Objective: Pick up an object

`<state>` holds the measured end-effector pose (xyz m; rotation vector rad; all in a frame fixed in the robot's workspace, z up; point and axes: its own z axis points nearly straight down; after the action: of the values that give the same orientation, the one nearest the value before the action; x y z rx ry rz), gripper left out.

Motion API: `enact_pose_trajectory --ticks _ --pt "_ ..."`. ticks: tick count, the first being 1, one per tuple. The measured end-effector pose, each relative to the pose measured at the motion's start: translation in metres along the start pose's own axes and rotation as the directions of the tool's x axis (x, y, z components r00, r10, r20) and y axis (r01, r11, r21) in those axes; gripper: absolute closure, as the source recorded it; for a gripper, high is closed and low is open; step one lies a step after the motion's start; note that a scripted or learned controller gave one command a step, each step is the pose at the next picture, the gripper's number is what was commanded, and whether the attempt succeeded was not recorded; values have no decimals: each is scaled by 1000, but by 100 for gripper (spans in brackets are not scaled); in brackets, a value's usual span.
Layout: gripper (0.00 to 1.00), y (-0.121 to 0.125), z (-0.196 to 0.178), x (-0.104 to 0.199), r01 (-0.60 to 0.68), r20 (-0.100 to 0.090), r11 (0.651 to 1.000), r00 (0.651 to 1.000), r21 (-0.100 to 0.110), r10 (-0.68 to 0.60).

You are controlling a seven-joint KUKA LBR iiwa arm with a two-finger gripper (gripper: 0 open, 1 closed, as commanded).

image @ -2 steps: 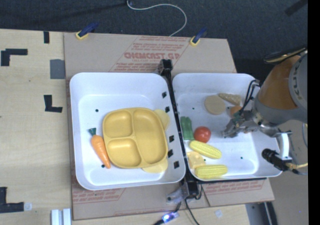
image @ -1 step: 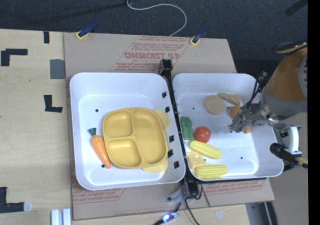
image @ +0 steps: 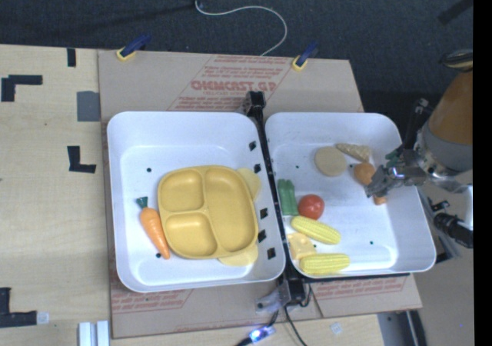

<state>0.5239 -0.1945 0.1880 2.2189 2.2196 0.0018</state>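
Two white bins are set side by side on a cardboard sheet (image: pixel 231 83) on the counter (image: pixel 46 206). In the left bin (image: pixel 127 137) a yellow divided tray (image: pixel 207 210) is laid, with a carrot (image: pixel 154 231) just beside its left edge and a pale yellow piece (image: pixel 240 255) seen partly under its lower right corner. In the right bin (image: pixel 407 248) a green piece (image: pixel 287 197) is placed upright against the left wall, with a tomato (image: pixel 310 206) just beside it. Two corn cobs are found below: one (image: pixel 316 230) tilted under the tomato, the other (image: pixel 324 263) near the front wall. A tan round piece (image: pixel 331 161) is seen towards the back, with a wedge of bread (image: pixel 355 152) touching its right side. An orange item (image: pixel 364 174) is located just below the wedge, near the right wall. The gripper (image: pixel 382 183) is positioned low over the right side of the right bin, right beside the orange item; the arm (image: pixel 453 125) is reached in from the right. Whether the fingers are apart or together cannot be told, nor whether the orange item is between them. A white cable (image: pixel 246 10) is looped on the dark floor beyond the counter.
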Motion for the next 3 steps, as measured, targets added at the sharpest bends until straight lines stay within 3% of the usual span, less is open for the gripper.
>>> enact_pose_trajectory --ticks 1,2,3 --pt "100 1 -39 0 1 0 1000 1000 0 -1" --pt "100 19 -28 56 7 -4 1000 1000 5 -7" --pt "100 35 -40 104 6 -3 1000 1000 3 -6"
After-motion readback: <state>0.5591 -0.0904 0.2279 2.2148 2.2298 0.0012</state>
